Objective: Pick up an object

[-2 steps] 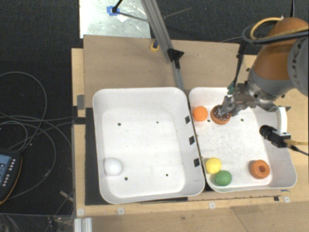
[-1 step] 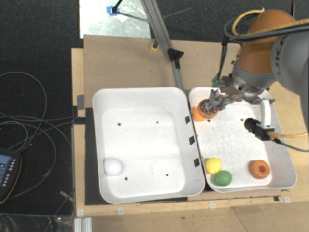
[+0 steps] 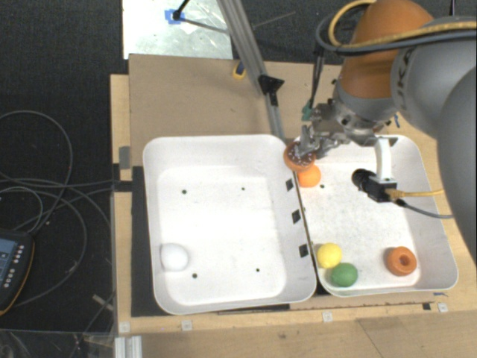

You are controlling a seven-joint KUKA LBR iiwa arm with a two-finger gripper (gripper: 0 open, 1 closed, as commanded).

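- End effector (image 3: 304, 154) sits low at the right bin's (image 3: 440, 222) upper-left corner, seemingly to reach the orange ball (image 3: 309, 176) beneath; its grip state I cannot tell.

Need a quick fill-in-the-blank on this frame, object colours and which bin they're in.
1. The white ball lies in the ____ bin of the camera view.
2. Beside the yellow ball lies a ____ ball.
3. The ring in the right bin is ____ in colour.
4. The gripper hangs by the small orange ball, near the ____ between the bins.

Missing words: left; green; orange; divide
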